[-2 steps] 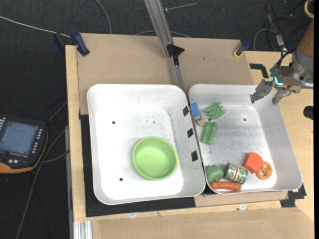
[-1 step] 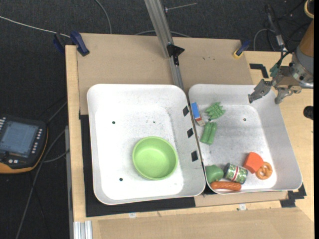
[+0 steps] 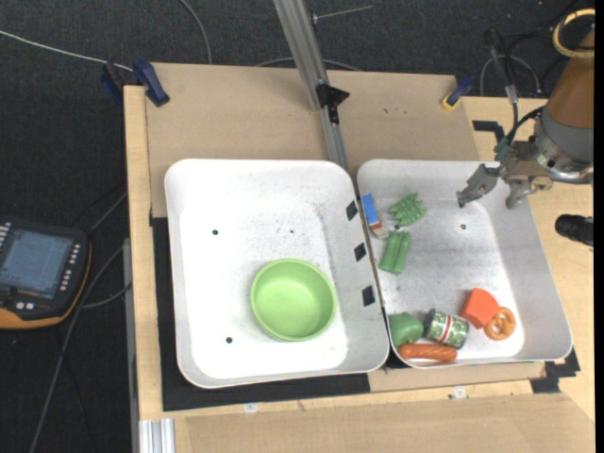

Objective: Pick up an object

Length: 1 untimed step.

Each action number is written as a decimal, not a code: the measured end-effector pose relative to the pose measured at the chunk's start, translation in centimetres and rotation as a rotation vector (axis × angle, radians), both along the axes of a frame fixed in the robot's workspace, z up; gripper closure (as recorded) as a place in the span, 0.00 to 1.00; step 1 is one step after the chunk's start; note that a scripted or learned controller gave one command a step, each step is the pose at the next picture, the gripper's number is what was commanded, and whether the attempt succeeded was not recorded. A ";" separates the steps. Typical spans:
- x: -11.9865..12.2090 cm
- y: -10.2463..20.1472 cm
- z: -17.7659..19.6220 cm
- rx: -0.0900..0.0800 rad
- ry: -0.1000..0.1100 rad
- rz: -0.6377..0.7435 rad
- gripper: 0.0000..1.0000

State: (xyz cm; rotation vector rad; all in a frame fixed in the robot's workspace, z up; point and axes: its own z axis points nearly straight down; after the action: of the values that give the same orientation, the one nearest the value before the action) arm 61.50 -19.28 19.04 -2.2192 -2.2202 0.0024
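My gripper [image 3: 494, 190] hangs over the far right part of the right bin [image 3: 510, 253], its two fingers spread open with nothing between them. Below and to its left lie a blue-and-orange block [image 3: 372, 212], a green toy [image 3: 407, 209] and a green oblong piece [image 3: 394, 252]. Along the bin's near edge sit a green rounded piece [image 3: 406, 328], a small can [image 3: 445, 329], a red sausage [image 3: 429, 352], an orange block [image 3: 479, 306] and a pretzel [image 3: 501, 323]. A green bowl [image 3: 293, 299] rests in the left bin [image 3: 208, 253].
A metal pole [image 3: 307, 55] slants over the bench toward the wall between the two bins. Blue clamps [image 3: 151, 83] hold the bench's far corners. A handheld pendant [image 3: 38, 272] lies off the bench at the left.
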 end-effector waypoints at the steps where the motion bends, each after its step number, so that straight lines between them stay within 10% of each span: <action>1: 0.9 0.3 -5.0 0.000 0.001 0.000 0.00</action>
State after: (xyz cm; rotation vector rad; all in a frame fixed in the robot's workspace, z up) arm 62.37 -18.97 14.03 -2.2183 -2.2197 0.0031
